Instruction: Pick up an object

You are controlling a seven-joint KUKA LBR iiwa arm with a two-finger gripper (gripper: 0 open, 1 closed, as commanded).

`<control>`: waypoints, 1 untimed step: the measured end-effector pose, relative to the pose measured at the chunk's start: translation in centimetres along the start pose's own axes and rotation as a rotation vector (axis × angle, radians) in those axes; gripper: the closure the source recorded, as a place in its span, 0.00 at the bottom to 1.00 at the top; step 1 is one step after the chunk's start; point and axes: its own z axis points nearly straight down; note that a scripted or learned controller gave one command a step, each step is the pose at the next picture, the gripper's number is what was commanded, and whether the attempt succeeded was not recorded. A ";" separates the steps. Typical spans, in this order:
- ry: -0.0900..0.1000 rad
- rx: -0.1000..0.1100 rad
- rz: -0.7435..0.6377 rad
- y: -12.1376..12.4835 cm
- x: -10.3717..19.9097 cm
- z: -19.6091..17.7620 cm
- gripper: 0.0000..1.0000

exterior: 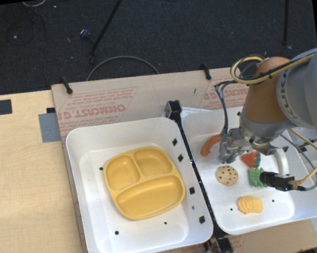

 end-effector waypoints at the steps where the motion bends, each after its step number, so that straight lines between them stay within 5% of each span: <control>1: -0.001 -0.007 -0.005 0.0 0.0 -6.3 1.00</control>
